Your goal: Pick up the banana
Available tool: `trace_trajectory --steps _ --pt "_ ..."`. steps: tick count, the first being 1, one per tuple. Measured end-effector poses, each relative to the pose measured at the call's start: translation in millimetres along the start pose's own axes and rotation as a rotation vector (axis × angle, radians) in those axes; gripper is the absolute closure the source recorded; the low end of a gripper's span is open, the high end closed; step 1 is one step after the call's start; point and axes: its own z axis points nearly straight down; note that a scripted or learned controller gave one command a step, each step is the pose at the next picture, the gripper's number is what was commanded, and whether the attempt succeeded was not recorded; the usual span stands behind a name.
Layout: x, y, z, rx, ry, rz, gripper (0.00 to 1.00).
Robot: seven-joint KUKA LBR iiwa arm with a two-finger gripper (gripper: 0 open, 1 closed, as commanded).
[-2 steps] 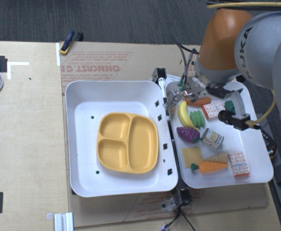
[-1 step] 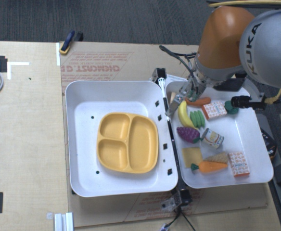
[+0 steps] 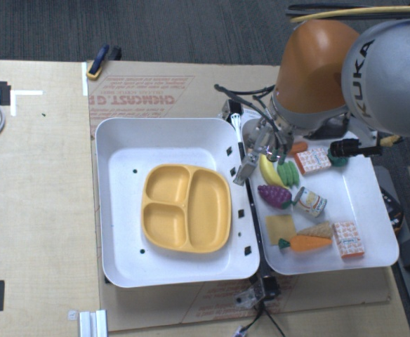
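While the hand (image 3: 261,154) sits low at the banana (image 3: 269,170) in the right bin (image 3: 363,255), grip state unclear, cannot tell; banana probably not lifted yet.

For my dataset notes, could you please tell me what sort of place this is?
Probably a robotics lab bench: a grey and orange KUKA arm reaches over two shallow white bins, one with small toy foods like a yellow plastic banana, on taped cardboard.

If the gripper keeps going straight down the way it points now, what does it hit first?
Most likely the banana: the gripper hangs over its left end in the right bin. Depth is hard to judge from this slant, so it may instead meet the bin's left wall.
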Motion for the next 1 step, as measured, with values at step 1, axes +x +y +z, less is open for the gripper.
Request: trace_trajectory --steps 1 --pt "4.1 0.9 0.3 0.000 0.000 0.106 0.00"
